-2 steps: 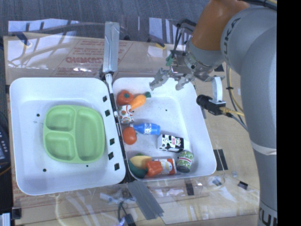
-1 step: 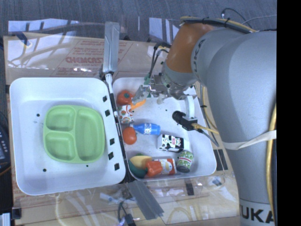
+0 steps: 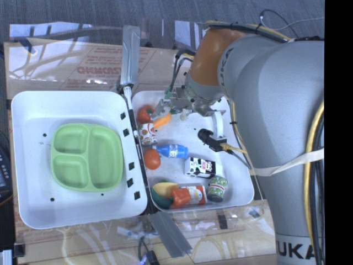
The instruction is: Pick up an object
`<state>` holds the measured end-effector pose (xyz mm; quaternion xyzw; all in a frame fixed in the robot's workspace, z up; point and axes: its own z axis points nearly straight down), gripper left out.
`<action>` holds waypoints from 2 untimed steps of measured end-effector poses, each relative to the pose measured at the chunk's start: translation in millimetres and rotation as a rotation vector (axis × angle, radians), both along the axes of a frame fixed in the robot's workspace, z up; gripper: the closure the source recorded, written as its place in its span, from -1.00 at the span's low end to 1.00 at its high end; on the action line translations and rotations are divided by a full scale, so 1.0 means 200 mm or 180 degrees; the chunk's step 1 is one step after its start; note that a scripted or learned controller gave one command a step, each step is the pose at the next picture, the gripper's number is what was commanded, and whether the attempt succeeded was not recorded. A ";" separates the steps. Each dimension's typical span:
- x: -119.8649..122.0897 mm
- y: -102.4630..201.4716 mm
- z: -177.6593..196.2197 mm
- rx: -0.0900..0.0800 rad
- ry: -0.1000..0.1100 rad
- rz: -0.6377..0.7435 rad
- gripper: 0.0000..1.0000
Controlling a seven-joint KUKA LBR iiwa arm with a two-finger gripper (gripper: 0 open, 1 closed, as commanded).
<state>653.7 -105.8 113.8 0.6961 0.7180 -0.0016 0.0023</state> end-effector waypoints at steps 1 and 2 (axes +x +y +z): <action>0.03 -0.01 -0.01 -0.0011 -0.0004 -0.0054 -1.00; 0.03 -0.02 -0.01 -0.0013 -0.0011 -0.0106 -1.00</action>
